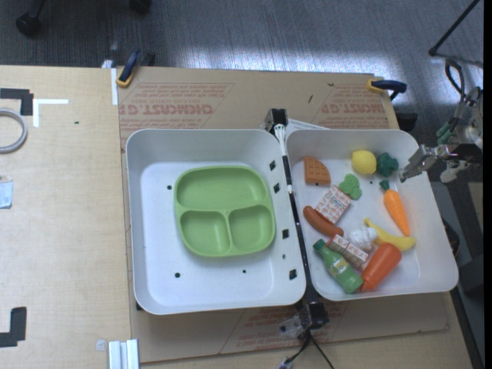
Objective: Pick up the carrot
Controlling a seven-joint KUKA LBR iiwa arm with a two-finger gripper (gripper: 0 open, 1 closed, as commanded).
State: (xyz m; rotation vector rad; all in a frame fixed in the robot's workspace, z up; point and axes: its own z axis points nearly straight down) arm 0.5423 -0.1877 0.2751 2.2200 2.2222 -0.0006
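Bare floor lies at three o'clock of the carrot (396, 211). A banana (390, 237) crowds its six o'clock, green broccoli (386, 164) its twelve.

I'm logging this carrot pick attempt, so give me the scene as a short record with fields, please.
target: carrot, lying in the right bin near its right wall
carrot neighbours: yellow banana just below it, lemon and green broccoli above it
pincer: pincer over the right bin's upper right edge, apart from the carrot, holding nothing
left bin: left bin holds a green divided plate
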